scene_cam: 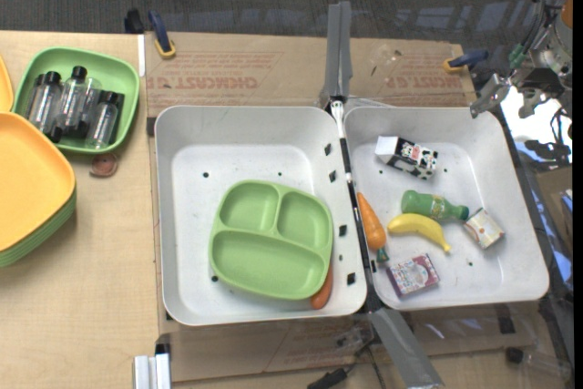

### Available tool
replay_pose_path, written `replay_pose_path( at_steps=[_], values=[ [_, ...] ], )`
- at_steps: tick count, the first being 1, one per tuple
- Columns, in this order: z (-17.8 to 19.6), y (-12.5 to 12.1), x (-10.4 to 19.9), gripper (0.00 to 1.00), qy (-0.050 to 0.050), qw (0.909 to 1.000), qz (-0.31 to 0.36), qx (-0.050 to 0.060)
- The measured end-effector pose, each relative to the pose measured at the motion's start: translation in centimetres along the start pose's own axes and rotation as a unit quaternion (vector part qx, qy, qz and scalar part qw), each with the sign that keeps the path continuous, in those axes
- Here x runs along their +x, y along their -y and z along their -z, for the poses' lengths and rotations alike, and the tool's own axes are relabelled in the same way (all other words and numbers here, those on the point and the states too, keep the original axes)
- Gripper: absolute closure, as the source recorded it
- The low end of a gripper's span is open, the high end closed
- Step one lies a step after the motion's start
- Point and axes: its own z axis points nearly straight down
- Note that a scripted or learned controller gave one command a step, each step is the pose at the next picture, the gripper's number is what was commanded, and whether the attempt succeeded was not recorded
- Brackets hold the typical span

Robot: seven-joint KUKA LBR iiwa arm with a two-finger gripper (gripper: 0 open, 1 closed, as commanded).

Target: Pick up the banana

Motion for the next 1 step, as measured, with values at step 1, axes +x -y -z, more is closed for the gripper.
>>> replay_pose_path(
  at_steps=[1],
  values=[
    [-13.21, 7.62, 2.73, 0.00, 0.000, 0.9991, 0.042, 0.000]
  ],
)
